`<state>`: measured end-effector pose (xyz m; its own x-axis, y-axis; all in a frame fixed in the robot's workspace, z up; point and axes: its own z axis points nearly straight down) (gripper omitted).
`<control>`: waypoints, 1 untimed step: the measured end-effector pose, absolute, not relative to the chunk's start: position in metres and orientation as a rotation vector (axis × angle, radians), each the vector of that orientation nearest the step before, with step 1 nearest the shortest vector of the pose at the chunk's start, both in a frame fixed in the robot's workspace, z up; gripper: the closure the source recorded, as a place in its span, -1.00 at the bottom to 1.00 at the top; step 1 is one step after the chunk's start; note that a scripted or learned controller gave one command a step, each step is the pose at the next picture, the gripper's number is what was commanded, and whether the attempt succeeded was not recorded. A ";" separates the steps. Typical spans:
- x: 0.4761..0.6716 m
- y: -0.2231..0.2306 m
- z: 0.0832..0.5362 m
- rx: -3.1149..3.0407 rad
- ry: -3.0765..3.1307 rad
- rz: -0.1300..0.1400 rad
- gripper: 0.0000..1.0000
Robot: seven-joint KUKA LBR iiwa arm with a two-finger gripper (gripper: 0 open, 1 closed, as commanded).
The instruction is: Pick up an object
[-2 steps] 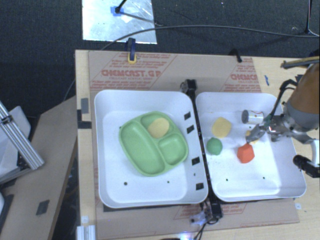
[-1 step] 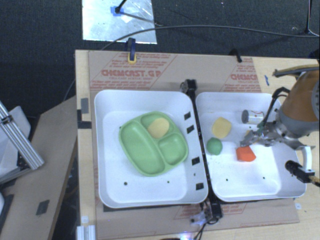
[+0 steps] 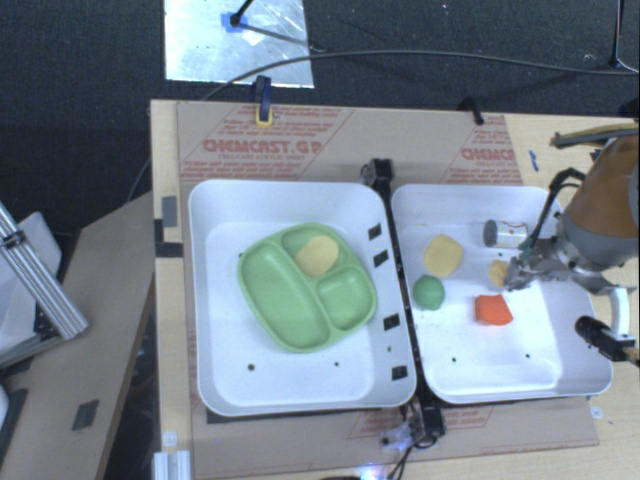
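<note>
In the right bin point(image 3: 530, 368) lie a pale yellow lump point(image 3: 443, 255), a green ball point(image 3: 428, 291), an orange-red block point(image 3: 492, 310), a small yellow piece point(image 3: 497, 271) and a grey-and-white cylinder point(image 3: 505, 233). My gripper point(image 3: 517, 271) reaches in from the right and sits low over the bin. Its tip is right beside the small yellow piece and just above the orange-red block. The arm hides part of the small yellow piece.
The left bin point(image 3: 225, 368) holds a green divided plate point(image 3: 290, 313) with a yellow object point(image 3: 318, 256) in its upper compartment. A black divider strip point(image 3: 398, 298) runs between the bins. The grey arm with its orange band point(image 3: 605, 203) covers the right bin's far right side.
</note>
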<state>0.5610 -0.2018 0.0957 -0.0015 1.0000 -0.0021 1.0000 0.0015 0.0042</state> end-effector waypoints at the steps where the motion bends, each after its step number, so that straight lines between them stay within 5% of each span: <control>1: 0.565 -0.205 0.160 2.212 2.221 0.005 1.00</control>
<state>0.5652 -0.2047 0.1599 -0.0043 1.0000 -0.0025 1.0000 0.0044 0.0071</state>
